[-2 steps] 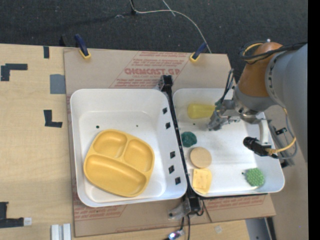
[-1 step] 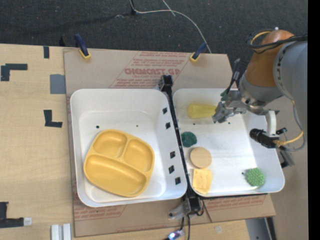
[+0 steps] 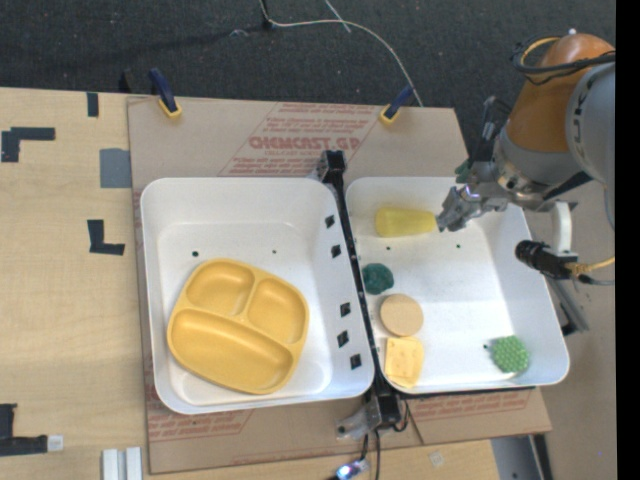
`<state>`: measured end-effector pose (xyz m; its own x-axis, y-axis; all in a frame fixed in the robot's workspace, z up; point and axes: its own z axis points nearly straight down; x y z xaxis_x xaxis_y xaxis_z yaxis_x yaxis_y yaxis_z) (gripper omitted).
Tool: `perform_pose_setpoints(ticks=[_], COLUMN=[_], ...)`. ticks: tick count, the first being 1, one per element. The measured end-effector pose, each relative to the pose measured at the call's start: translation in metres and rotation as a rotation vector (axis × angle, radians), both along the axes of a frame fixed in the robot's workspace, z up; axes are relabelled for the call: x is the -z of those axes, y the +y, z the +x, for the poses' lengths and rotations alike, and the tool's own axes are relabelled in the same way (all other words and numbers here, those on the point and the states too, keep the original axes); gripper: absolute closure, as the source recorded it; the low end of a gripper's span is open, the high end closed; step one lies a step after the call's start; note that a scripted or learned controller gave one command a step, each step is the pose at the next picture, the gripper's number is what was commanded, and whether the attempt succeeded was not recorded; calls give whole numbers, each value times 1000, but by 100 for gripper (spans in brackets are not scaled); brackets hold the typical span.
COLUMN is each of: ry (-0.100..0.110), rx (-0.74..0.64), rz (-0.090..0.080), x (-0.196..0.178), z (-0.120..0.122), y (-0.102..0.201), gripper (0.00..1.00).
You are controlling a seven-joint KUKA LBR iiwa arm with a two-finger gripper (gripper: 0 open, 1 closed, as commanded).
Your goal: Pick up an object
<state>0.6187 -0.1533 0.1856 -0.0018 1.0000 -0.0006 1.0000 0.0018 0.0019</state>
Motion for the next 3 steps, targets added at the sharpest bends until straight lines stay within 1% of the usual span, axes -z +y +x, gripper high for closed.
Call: perform_pose_setpoints(ticks=[1, 2, 3], ry=[-1, 5, 5], rx=[0, -4, -5], rz=[0, 2, 3], x=[-48, -41, -50], z=[-8, -18, -39], y=[2, 54, 104], gripper=[100, 100, 100])
